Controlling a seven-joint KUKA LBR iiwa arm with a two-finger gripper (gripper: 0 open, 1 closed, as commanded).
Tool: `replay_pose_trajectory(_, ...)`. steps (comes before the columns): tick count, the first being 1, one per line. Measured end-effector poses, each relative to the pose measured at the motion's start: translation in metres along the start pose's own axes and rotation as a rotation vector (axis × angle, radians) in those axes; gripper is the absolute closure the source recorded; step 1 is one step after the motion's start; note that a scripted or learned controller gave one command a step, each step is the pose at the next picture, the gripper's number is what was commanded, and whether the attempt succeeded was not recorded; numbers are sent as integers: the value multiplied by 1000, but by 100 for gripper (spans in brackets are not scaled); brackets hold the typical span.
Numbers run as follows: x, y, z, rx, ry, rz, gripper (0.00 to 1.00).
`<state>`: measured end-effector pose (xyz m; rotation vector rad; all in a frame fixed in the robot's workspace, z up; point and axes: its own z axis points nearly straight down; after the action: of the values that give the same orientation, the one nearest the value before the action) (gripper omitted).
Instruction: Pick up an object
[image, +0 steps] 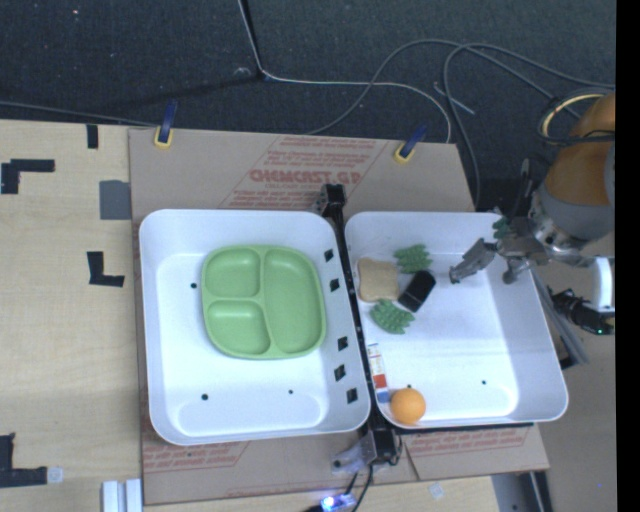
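The claw (487, 262) (open, holding nothing) hangs over the right white bin (520, 330); descending here risks grabbing air, missing the small black block (416, 291).

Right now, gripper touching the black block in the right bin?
Apart. The camera view shows bare white bin floor between the gripper and the black block, which lies against the tan object.

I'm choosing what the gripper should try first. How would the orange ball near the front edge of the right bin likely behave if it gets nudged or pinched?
The orange ball looks round and smooth, so a nudge would probably set it rolling. It sits against the right bin front wall, which may stop it. A pinch off centre could squirt it sideways.
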<state>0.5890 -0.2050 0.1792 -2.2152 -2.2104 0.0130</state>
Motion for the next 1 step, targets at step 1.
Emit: replay_pose_trajectory(1, 0, 3, -8, -13, -3, -3, 0)
